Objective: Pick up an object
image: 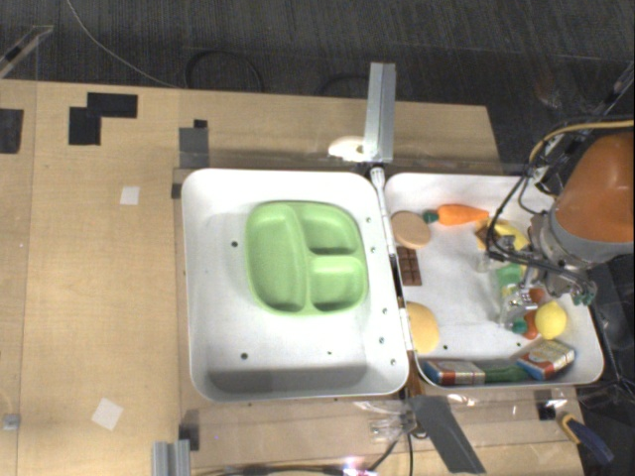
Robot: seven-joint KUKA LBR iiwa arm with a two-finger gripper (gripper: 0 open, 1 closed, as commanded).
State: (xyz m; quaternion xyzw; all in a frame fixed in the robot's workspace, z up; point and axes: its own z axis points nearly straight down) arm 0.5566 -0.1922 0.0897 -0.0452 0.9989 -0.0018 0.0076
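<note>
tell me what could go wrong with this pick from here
The hand is low in the right bin's crowded far corner, so it may close on the wrong item, perhaps the yellow lemon-like toy, or nudge it. The dark cables hanging beside the carrot could drag on it.

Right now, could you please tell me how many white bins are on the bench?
2. The left bin holds a green divided plate; the right bin, touching it, holds the small items.
</note>
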